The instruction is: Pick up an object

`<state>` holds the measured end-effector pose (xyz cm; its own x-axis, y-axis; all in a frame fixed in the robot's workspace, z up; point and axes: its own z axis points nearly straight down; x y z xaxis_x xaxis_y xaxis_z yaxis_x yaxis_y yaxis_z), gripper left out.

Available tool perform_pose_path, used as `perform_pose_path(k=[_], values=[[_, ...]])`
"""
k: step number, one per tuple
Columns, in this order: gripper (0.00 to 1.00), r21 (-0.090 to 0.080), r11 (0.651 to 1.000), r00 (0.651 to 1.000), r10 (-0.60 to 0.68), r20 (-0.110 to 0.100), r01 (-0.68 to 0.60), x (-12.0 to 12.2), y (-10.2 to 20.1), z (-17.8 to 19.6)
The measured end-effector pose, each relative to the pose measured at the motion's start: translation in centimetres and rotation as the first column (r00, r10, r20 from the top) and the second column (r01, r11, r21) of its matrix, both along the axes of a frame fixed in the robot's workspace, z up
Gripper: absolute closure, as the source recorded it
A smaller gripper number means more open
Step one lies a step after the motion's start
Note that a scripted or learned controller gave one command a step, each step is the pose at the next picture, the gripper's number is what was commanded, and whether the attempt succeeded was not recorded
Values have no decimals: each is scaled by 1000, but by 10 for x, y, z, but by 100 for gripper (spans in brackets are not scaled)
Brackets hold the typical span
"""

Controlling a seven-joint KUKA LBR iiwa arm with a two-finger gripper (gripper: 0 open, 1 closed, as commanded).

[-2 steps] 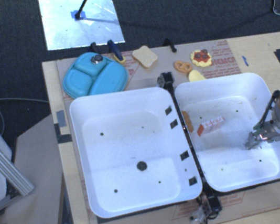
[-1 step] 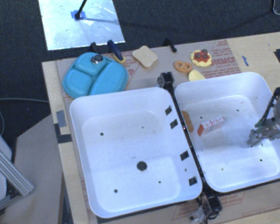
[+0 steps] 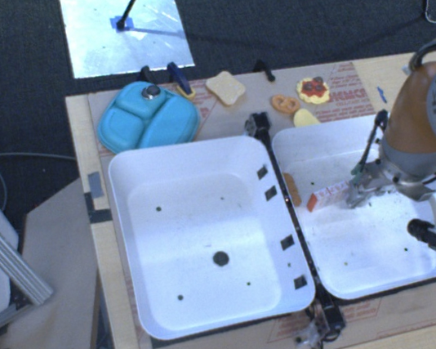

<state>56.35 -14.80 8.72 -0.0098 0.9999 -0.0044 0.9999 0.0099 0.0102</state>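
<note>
A slim white and pink tube with a red end (image 3: 321, 194) lies on the floor of the right bin (image 3: 360, 282), near its left side. My gripper (image 3: 359, 194) is low in this bin, right at the tube's right end; I cannot tell whether it touches the tube. A thin orange-brown stick (image 3: 292, 189) lies along the right bin's left wall. In the left bin (image 3: 139, 224), a small dark round piece (image 3: 220, 258) rests on the floor.
Behind the bins lie a blue divided plate (image 3: 146, 117), a toast slice (image 3: 226, 88), a pretzel (image 3: 285, 103), a small red-topped tart (image 3: 313, 90) and a yellow piece (image 3: 305, 118). A black divider with clips (image 3: 280, 200) runs between the bins.
</note>
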Motion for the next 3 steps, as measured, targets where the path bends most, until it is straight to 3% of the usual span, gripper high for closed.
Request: perform_pose_path(k=[2, 3], values=[[100, 2, 1000, 1000, -9, 8, 9, -71, -50, 3], [100, -1, 1000, 1000, -5, 12, 5, -70, -50, 14]])
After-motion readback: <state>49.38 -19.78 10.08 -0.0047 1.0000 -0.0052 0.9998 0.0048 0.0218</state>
